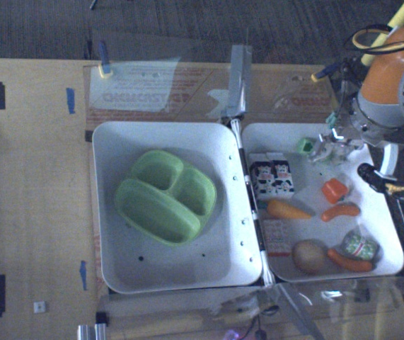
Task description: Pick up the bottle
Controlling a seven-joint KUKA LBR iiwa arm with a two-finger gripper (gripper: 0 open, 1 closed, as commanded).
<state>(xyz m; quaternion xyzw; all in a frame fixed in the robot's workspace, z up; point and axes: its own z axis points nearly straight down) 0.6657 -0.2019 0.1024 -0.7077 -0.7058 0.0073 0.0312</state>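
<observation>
The left bin [110, 261] holds a green divided plate [165, 197]. In the right bin [393, 259], a cow-print carton [272, 178] and a carrot [289, 210] lie along the left wall, and a brown potato-like lump [310, 255] sits by the front edge. The gripper [327, 149] hovers near the back edge; I cannot tell whether the claw is spread or closed, and nothing is visibly in it. What is probably the bottle [359, 246], a clear item with a green label, lies in the front right corner, touching a red sausage [350, 263]. The gripper should travel to that corner, line its jaws across the bottle's narrow width and descend clear of the sausage and the wall.
</observation>
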